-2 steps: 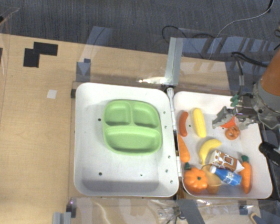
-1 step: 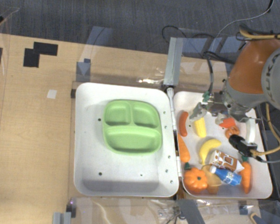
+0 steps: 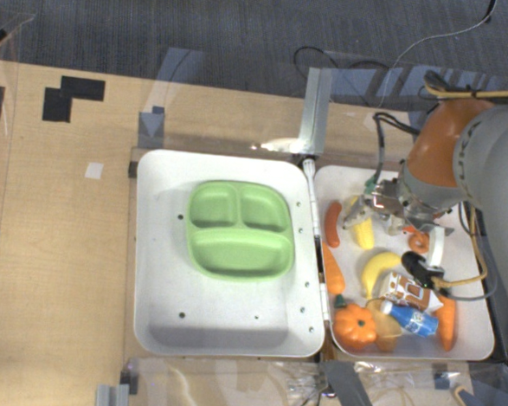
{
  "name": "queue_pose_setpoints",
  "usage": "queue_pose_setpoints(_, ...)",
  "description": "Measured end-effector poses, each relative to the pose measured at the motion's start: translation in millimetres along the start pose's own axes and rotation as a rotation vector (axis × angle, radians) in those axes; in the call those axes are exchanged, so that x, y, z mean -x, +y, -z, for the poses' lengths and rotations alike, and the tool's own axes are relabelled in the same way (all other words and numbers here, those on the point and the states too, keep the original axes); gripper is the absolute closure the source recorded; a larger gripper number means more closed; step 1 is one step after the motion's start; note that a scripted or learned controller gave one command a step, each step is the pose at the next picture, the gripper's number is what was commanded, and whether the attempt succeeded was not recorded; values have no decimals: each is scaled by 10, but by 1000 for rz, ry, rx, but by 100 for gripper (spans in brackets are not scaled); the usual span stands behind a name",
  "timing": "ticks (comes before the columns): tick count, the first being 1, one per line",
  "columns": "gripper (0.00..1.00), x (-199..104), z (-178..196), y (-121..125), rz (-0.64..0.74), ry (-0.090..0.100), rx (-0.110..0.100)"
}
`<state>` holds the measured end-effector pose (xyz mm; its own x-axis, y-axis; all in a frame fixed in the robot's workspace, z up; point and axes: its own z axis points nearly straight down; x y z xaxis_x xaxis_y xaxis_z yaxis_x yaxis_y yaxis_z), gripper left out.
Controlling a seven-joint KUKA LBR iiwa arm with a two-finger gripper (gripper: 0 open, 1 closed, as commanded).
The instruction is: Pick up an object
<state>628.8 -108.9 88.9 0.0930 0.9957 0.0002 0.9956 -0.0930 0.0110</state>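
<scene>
1. Orange pumpkin sits at the near edge of the right bin, my landmark, in its near-left corner.
2. Beside it lie a blue-labelled bottle and a carrot.
3. Mid-bin, a banana curves; a red sausage lies along the left wall.
4. At the far side, the gripper hangs low over a yellow piece; finger spread cannot be made out.
5. Left of this bin, a green divided plate rests in the left bin.
</scene>
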Motion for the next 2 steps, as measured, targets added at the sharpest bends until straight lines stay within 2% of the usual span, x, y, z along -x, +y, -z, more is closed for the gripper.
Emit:
queue_pose_setpoints(1,100,-22,131,26,2,4,7)
queue_pose_setpoints(2,100,-877,1198,241,-22,1,-5)
